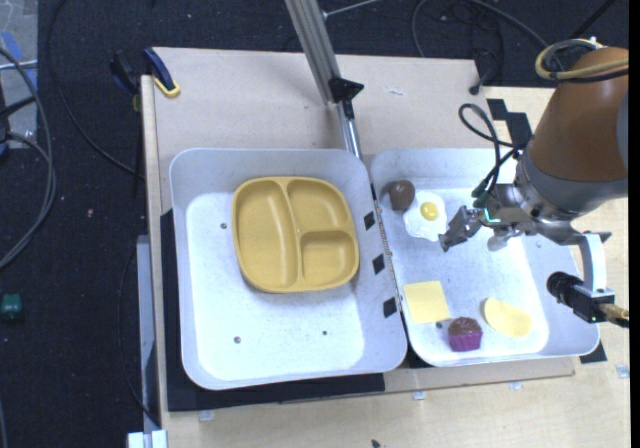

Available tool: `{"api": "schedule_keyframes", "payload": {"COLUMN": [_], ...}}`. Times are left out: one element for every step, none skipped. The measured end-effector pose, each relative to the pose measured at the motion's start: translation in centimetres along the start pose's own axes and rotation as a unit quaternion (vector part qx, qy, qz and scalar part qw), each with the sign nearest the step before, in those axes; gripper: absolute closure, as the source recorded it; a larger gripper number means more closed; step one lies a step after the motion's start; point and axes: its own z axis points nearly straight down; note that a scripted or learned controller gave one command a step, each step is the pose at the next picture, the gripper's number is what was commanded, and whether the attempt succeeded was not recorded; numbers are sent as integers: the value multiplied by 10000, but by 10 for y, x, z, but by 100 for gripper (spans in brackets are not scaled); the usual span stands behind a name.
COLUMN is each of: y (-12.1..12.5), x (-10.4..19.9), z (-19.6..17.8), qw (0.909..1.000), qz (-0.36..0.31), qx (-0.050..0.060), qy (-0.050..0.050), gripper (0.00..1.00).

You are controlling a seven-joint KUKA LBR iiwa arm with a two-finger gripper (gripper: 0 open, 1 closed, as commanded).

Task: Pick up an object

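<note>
The right bin point(560, 336) holds several toy foods: a brown round piece point(401, 194), a fried egg point(426, 215), a yellow square slice point(427, 301), a purple piece point(464, 334) and a pale yellow round piece point(507, 317). My gripper point(463, 229) hangs over the right bin, just right of the fried egg and above the yellow slice. Nothing shows between its dark fingers.
A yellow divided tray point(296, 233) lies in the left bin point(210, 336). A metal pole point(310, 21) slants down to the seam between the bins. Black clips point(383, 266) sit along the divider. The arm's body point(585, 136) covers the right bin's far right part.
</note>
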Motion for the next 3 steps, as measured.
{"api": "schedule_keyframes", "payload": {"y": [1,2,2], "x": [0,2,-4], "z": [-1,63,126], "qw": [10000,10000,10000], "qz": [-1,10,13], "qx": [-11,15,14], "qy": [-3,1,-1], "gripper": [0,0,0]}}
